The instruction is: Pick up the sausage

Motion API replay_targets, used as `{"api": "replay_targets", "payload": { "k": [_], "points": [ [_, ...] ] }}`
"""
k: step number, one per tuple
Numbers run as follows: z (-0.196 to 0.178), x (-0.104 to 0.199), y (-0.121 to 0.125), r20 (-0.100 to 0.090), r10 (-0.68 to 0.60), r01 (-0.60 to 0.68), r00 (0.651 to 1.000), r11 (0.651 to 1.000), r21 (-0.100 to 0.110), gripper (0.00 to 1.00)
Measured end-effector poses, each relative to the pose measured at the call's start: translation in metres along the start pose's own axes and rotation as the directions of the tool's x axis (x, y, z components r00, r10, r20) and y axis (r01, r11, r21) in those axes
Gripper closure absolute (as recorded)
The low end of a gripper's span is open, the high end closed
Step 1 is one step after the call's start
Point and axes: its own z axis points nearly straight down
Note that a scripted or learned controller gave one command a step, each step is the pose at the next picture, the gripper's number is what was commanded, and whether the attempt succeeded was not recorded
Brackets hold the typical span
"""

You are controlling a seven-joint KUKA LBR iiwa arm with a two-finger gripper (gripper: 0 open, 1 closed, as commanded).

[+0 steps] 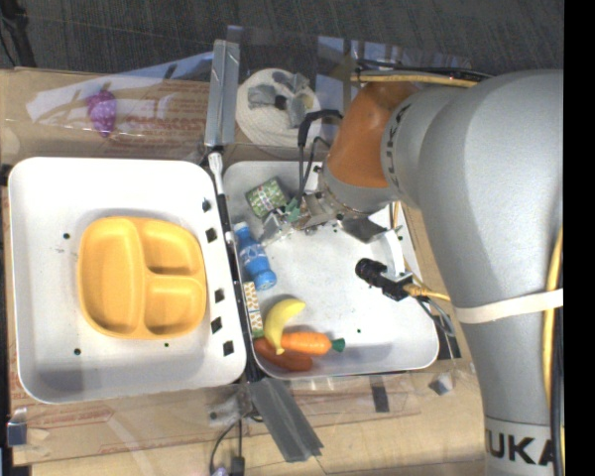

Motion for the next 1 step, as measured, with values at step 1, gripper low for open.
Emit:
{"api": "replay_targets", "payload": {
  "k": [1],
  "points": [
    [-0.0086,0.0031,0.0005,-0.007,-0.006,0.006,1.0,1.0,0.003,1.0]
  ]
}}
